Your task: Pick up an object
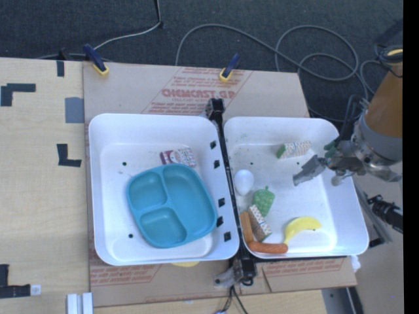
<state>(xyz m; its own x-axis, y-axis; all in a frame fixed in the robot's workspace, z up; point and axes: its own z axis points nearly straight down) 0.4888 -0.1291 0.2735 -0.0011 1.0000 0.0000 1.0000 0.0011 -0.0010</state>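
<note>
My gripper [322, 174] hangs over the right side of the right bin [340, 209], its fingers open with nothing between them. The left finger [306, 171] points down and left toward the bin floor. Up and to the left of it lies a small green and white packet [293, 150]. A yellow banana [301, 227] rests below the gripper near the front wall. Further left are a white egg [243, 182], a green leafy toy [264, 200], a small striped box [260, 226] and an orange carrot [266, 247].
The left bin [105, 175] holds a blue divided plate [171, 205] and a small red and white packet [178, 156]. A black divider clip [215, 108] sits where the bins meet. Cables trail over the dark floor behind the bench.
</note>
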